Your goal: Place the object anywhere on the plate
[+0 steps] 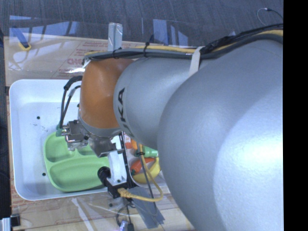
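Note:
A green divided plate [72, 174] lies in the near part of the left white bin [24, 124]. The grey arm with its orange band [98, 95] hangs over the bin and covers most of the scene. The gripper sits under the wrist housing [89, 141], right above the plate's right side, and its fingertips are hidden. Just right of the plate, small objects peek out from under the arm: something yellow [147, 174], an orange-red piece [137, 166] and a light green bit [150, 153].
The arm's bulk hides the right bin. A yellow cable [137, 196] and black bracket [113, 184] hang from the wrist near the bin's front rim. Clear plastic sheeting and tape [57, 47] lie behind the bins. The left bin's far-left floor is bare white.

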Available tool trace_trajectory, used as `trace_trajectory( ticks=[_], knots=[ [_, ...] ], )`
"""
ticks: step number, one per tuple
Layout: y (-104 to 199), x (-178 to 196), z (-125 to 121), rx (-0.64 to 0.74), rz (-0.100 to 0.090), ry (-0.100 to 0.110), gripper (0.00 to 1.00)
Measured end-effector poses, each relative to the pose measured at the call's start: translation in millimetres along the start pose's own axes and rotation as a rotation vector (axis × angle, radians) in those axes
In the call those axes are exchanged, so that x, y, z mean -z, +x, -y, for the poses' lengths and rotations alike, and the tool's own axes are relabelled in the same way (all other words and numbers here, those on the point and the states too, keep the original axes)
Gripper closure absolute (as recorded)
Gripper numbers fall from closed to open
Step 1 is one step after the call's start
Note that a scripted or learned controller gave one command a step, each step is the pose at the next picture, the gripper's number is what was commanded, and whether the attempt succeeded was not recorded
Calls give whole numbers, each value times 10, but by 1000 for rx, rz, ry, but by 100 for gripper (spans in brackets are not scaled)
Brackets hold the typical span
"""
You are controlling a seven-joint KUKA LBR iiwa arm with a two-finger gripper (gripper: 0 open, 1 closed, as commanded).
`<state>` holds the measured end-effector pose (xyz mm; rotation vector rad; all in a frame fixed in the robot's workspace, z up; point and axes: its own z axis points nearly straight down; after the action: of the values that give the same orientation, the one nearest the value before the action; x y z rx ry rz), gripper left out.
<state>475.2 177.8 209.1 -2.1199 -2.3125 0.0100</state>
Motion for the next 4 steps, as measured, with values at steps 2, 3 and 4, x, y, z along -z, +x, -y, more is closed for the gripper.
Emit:
trace_trajectory(
  ticks=[2,3,4],
  knots=[
    [-163,-108,7,280,0,-5,100],
    [-270,-256,18,316,0,-3,100],
    [-332,-525,27,433,0,-2,100]
  ],
)
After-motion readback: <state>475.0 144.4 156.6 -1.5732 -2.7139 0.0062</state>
